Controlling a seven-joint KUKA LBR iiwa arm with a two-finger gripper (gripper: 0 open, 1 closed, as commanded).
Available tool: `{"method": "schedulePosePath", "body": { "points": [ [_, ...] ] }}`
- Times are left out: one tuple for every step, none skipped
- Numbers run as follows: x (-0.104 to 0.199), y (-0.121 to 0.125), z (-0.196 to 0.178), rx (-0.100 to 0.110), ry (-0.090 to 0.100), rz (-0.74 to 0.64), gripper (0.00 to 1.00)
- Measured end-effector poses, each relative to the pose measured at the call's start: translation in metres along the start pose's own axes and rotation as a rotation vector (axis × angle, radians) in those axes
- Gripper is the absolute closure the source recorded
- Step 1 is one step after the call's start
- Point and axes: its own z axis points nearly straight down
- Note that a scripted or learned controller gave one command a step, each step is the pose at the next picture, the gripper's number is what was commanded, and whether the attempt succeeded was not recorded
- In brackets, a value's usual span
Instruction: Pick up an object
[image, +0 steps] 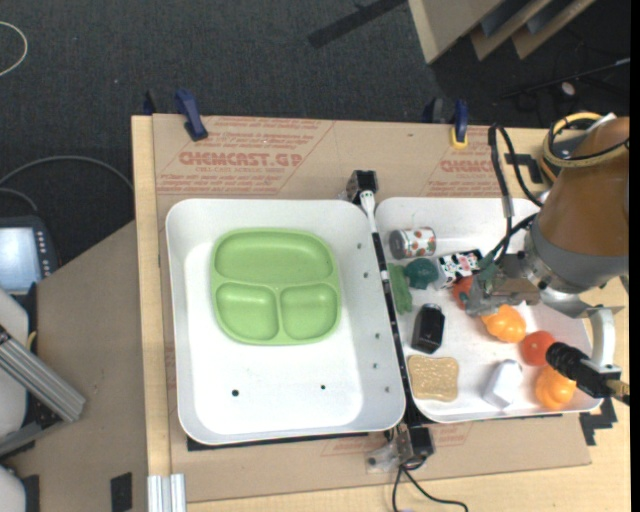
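Note:
My gripper (484, 291) hangs low over the middle of the right bin (452, 214), reaching in from the right under the grey and orange arm. It is just above an orange fruit (504, 324) and beside a small red thing (462, 286) and a black-and-white patterned object (459, 264). Further right lie a red tomato (535, 347) and a second orange piece (553, 390). A black block (429, 328), a slice of toast (433, 376) and a white block (500, 382) lie toward the front. Nothing can be seen held.
A printed can (413, 241) and a green object (414, 272) lie at the right bin's back left. The left bin (190, 300) holds a green divided plate (274, 286). The bins meet along a narrow wall.

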Motion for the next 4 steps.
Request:
{"method": "schedulePosePath", "body": {
  "points": [
    [0.089, -0.021, -0.070, -0.003, 0.003, -0.011, 1.00],
    [0.151, -0.021, -0.087, 0.001, 0.003, -0.009, 1.00],
    [0.213, -0.021, -0.088, 0.002, 0.002, -0.009, 1.00],
    [0.170, -0.020, -0.141, -0.003, 0.001, 0.003, 1.00]
  ]
}}
